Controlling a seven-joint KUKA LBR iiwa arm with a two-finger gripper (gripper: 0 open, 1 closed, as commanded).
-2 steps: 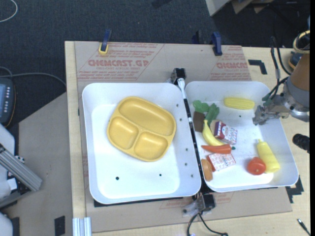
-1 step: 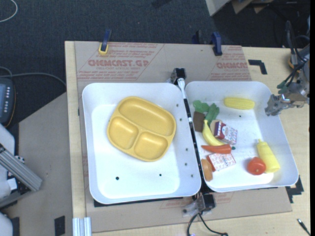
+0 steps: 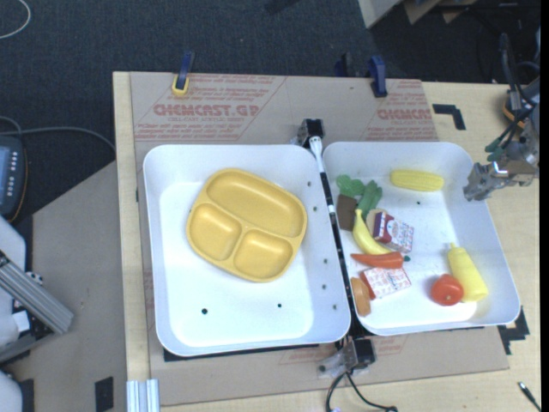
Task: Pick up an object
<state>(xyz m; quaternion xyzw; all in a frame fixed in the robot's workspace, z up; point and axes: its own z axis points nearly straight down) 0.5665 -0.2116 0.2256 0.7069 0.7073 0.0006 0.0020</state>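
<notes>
Camera view shows the pincer (image 3: 485,181) at the right bin's (image 3: 493,230) far right rim, grasping nothing that I can see; whether it is clenched or released I cannot tell. Corn (image 3: 417,179), banana (image 3: 366,234), tomato (image 3: 446,290) and other toys lie in that bin, none lifted. Judging by this, the pick is not yet made.

Two bins sit side by side on the surface (image 3: 257,101). Left bin (image 3: 171,307): one divided plate (image 3: 247,223), centred. Right bin (image 3: 493,256): corn cob (image 3: 417,179) at the rear, banana (image 3: 366,237) near the left wall, tomato (image 3: 446,290) touching the mustard bottle (image 3: 467,271) at front right.
</notes>
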